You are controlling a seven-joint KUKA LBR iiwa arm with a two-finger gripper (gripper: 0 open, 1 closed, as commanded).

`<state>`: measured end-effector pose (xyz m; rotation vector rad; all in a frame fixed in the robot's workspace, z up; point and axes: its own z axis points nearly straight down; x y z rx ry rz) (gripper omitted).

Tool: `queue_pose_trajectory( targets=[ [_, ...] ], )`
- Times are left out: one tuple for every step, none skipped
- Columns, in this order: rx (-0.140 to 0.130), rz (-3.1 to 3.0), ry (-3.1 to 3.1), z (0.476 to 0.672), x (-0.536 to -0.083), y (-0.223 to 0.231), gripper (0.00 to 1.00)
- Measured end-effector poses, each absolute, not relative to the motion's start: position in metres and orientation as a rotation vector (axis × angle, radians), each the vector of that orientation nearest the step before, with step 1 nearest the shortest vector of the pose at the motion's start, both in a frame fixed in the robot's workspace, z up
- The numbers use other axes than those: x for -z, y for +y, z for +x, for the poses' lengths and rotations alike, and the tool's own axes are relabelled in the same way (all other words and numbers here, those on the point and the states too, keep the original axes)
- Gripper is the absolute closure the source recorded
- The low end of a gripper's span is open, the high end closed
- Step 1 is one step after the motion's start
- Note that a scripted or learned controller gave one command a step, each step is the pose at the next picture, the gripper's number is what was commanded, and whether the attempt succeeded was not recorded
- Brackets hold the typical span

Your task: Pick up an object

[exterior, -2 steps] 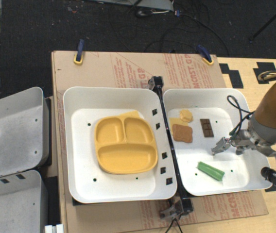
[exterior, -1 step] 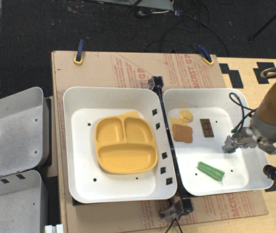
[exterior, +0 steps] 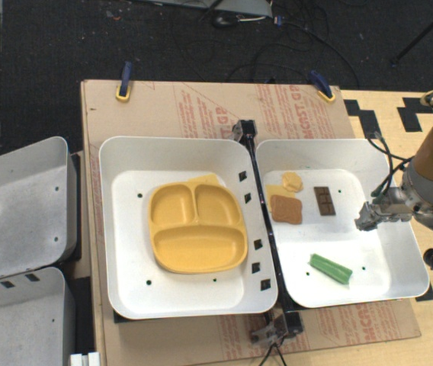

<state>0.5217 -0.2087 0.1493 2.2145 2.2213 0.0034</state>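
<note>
Four small objects share the right-hand white bin point(exterior: 399, 280), and any one of them would satisfy the task. Nearest the grey two-finger gripper point(exterior: 370, 218) is the small dark brown chocolate-like bar point(exterior: 324, 200), lying just to the gripper's left and slightly farther up the bin, its long axis running roughly up and down as I look at it. Beyond it sit the tan square slab, like a slice of toast point(exterior: 286, 209), and a small pale yellow lump point(exterior: 292, 181), both close to the divider between the bins. The green rod-shaped block point(exterior: 331, 269) lies below and to the left of the gripper, its long axis slanted, running from upper left to lower right.

The gripper hangs low over the bin's right side with nothing visible between its fingers; whether they are spread or pressed together I cannot tell from here.

The left-hand white bin point(exterior: 117, 204) holds only a yellow plastic compartment plate point(exterior: 198, 229), well apart from the tool.

To my eye the coming move turns on a short shift leftward toward the brown bar, or a diagonal reach down to the green block.
</note>
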Motion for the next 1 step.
queue_pose_trajectory(
  targets=[
    [-0.003, 2.215, 2.22, 0.5219, -0.1919, -0.2116, 1.0]
  ],
)
